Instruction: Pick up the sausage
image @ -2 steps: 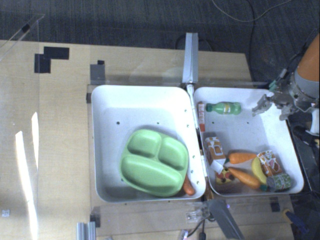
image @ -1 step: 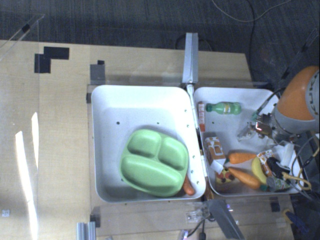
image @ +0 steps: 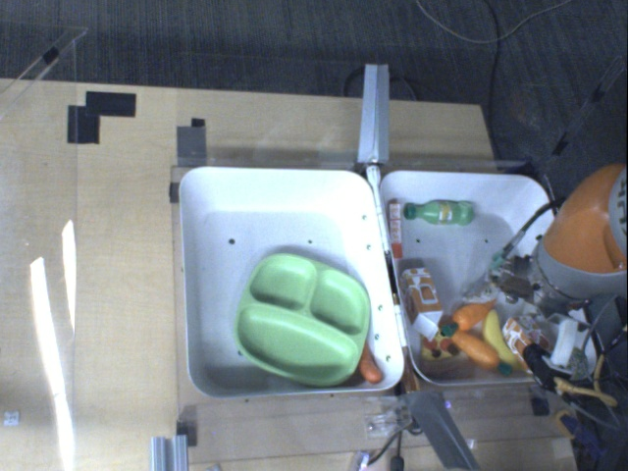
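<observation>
Sausage [image: 370, 368] is lying untouched beside the green plate [image: 304, 318]; you're watching a pincer [image: 513, 281] whose grip can't be told.

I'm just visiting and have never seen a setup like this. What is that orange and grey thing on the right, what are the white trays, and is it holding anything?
The picture is taken by one camera fixed above a bench, looking down at a slant. The orange and grey shape is a robot arm reaching in from the right. The two white trays are shallow bins. The left bin holds a green divided plate, with a small reddish piece, perhaps the sausage it is meant to pick up, peeking out at the plate's lower right edge. The right bin holds toy food: a green bottle, a banana, orange pieces and a small box. The arm's gripper is over this pile; I cannot tell whether it holds anything.
</observation>
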`<state>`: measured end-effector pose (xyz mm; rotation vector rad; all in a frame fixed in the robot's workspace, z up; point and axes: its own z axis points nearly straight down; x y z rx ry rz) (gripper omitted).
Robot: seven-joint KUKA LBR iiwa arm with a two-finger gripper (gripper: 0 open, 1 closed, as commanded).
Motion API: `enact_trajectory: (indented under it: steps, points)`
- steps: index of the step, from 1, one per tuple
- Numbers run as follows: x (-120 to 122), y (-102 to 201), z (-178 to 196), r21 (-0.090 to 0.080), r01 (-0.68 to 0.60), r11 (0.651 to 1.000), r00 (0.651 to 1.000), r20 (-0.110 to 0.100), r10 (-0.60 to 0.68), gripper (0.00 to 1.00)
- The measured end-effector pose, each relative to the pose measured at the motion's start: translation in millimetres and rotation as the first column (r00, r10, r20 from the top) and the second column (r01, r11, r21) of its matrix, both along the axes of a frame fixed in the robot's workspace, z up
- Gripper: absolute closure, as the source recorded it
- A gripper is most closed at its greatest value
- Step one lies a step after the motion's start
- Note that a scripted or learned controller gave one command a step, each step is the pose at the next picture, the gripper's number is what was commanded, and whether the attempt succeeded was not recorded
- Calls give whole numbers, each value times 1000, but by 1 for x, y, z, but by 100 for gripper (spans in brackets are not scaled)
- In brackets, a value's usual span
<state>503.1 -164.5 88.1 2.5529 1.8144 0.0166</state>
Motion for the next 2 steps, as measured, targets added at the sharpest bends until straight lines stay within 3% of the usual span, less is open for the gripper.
enact_trajectory:
  steps: [1, 2]
  points:
    - [4, 1, 10, 2, -2, 1000, 1000, 6, 2, 100]
    - [44, 74, 119, 2, 236, 972, 972, -13, -236, 100]
